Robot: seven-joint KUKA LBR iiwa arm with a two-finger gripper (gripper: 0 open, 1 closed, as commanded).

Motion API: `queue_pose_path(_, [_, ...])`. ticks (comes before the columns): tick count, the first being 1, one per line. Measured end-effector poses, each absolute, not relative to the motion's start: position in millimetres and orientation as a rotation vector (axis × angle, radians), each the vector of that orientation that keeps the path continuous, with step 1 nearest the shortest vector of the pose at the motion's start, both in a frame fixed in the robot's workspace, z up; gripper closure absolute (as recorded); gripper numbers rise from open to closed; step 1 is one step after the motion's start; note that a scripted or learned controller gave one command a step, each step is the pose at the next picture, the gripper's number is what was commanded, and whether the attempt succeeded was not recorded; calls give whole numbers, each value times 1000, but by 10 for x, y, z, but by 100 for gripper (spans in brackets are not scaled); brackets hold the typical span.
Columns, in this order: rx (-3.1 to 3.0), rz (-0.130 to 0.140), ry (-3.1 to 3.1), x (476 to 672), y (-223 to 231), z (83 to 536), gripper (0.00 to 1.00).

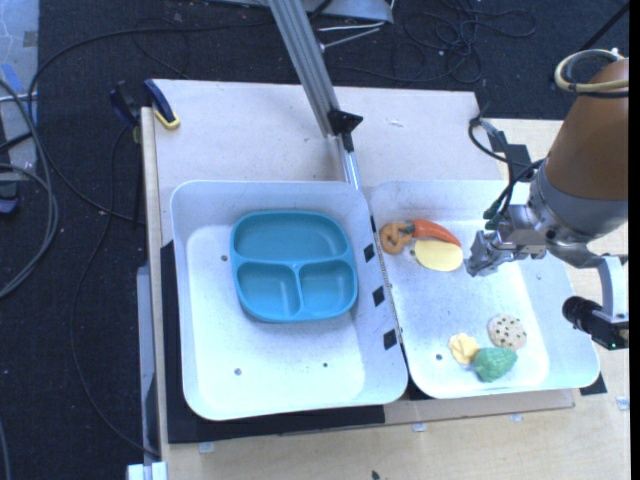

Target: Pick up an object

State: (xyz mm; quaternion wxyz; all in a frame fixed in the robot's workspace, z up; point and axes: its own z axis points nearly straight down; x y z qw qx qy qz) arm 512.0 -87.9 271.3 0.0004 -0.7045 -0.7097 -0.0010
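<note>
Hovering low over the right shallow white plastic bin (560, 368), the grey two-finger tool (483, 257) is seen just right of the pale yellow oval toy piece (438, 257); whether the tool is apart or together cannot be told, and nothing is seen clamped in it. That position is judged to be a line-up on the yellow oval or its neighbours, since those lie nearest.

Candidate objects are all in the right bin, five counted: the yellow oval, an orange carrot-shaped toy (434, 230) touching it from behind, a small brown pretzel-like piece (395, 237) just beside the carrot's left end, a round speckled cookie toy (506, 331) nearer the front, and a green leafy toy with a yellow bit attached (490, 361) at the front edge.

One teal three-compartment plastic tray (295, 265) is sat in the left white bin (200, 368), apart from the pick area. Two bins are counted on the light wooden tabletop (260, 128). One slanted grey metal strut (305, 53) is crossed overhead, judged to be fixture.
</note>
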Motion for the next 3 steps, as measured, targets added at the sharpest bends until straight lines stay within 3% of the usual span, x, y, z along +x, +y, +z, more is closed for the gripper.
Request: queue_pose_path(3, [-2212,1,-2227,5101,643,2571,100])
